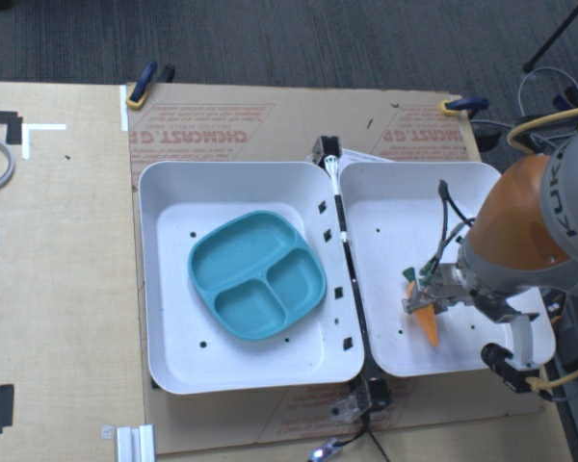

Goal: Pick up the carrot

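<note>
From the overhead camera view, the bench carried two shallow white bins side by side, and everything else may be placed against the right bin (390, 195). Inside that bin, toward its near edge and roughly midway across its floor, lay the carrot (428, 323), its pointed orange tip angled toward the bin's front wall. The gripper (422, 296) was down over the carrot's upper end, its dark fingers sitting on either side of the orange body there and seemingly touching it; whether they were truly clamped on it could not be told from this angle. The grey arm (520, 229), with its orange band, reached over the right bin's far-right side, covering that corner. The carrot's lower half rested on, or just above, the bin floor; which could not be told. Just beside the right bin, on its left, stood the left bin (159, 258), and in its middle lay a teal divided plate (258, 274) with three compartments.
</note>
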`<state>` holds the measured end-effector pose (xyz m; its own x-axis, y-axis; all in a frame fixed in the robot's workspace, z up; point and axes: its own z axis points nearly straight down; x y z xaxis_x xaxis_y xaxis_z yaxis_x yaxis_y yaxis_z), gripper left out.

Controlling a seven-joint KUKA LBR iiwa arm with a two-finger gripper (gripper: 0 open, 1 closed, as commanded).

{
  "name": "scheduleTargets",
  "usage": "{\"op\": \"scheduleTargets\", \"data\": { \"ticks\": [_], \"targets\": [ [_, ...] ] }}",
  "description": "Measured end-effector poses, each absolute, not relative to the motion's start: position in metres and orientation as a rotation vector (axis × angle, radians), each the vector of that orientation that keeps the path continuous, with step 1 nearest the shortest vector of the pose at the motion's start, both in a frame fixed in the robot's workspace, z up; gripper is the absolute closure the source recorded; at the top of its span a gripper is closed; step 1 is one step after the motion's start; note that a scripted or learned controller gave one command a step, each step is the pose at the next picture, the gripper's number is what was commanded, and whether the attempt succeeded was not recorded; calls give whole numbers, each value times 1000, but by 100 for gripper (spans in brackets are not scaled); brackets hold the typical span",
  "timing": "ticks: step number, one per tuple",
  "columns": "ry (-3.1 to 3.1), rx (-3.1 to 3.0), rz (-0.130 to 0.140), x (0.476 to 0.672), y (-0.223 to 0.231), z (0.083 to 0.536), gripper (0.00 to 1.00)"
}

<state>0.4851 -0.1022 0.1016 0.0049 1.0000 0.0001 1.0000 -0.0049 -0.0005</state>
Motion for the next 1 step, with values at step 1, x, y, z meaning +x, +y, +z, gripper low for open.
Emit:
{"op": "scheduleTargets", "data": {
  "ticks": [1],
  "targets": [
    [-2222, -2222, 0, 483, -66, 192, 100]
  ]
}}
